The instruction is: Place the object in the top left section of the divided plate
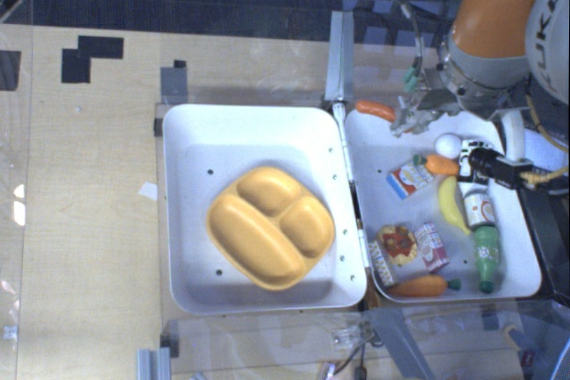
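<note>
Not started, by the look of it. Divided plate (pixel 271 226) in left bin (pixel 187 280), all three sections bare. Right of plate: right bin (pixel 525 280) with carrot (pixel 417 286), green bottle (pixel 486 257), banana (pixel 451 204), egg (pixel 448 144). Beyond plate, far right: gripper (pixel 411 122) over bin's far edge, nothing visibly held; finger spread — cannot tell. Target object unidentified. Pick, transfer, drop all pending.

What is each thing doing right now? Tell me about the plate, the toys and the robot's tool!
Plate: in the left bin, nothing on it.
Tool: over the right bin's back edge.
Egg: lying in the right bin.
Banana: lying flat.
Green bottle: on its side.
Carrot: lying at the front edge.
</note>
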Robot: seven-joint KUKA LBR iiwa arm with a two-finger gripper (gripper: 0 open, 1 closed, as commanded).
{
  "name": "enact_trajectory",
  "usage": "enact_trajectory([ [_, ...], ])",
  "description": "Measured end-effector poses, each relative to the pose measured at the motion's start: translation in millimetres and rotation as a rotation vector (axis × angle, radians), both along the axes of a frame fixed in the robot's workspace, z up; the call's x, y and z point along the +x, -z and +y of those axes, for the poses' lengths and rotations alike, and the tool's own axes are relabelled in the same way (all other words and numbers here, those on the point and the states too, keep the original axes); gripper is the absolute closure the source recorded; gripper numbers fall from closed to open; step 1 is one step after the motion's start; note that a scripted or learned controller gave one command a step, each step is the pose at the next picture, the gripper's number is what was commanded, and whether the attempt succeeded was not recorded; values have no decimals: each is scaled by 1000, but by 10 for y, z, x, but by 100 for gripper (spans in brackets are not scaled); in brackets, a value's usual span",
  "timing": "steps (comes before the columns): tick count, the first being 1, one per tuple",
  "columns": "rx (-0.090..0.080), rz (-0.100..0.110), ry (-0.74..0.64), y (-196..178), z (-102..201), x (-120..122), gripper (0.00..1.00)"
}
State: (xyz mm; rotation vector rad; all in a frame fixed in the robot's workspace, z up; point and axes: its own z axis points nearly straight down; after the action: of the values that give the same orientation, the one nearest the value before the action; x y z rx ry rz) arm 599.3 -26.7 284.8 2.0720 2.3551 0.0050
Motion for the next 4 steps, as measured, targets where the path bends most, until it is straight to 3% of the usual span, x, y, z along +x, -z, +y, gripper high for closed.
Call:
enact_trajectory([
  [1, 1, 3, -134, 1003, 232, -581, 100],
  [2, 1, 2, -133, 1001, 230, -580, 0],
  [3, 0, -2, -216, 218, 450, -751, 0],
  [4, 0, -7, -218, 108, 450, -734, 100],
])
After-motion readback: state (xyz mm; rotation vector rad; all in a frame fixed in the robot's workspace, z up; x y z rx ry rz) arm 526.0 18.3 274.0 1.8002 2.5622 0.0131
